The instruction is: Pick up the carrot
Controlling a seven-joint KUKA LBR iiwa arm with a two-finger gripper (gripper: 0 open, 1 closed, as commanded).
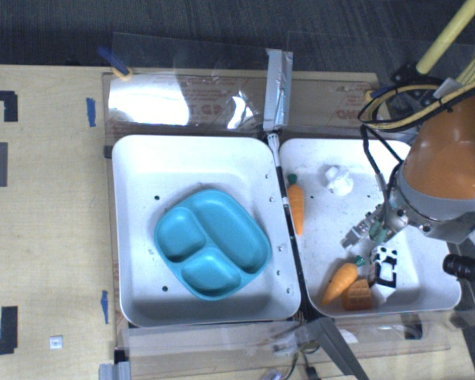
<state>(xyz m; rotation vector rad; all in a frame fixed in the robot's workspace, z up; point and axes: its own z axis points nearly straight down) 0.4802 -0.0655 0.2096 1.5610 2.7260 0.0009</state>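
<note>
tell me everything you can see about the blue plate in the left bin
The blue plate is a rounded, sky-blue tray that looks like smooth plastic, moulded into three compartments: one long section along its upper right, a smaller one at left and one at the bottom. It lies flat and right side up on the floor of the left bin, turned at a slant to the bin's walls, roughly central and a little toward the near edge. Nothing lies in it, and only the bin touches it.

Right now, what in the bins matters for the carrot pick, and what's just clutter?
Matters:
- carrot by the divider, right bin
- second carrot near the front wall, same bin
- gripper, above the right bin beside that second carrot

Clutter:
- blue divided plate, left bin
- small white object, back of right bin
- brown block, against the second carrot
</note>
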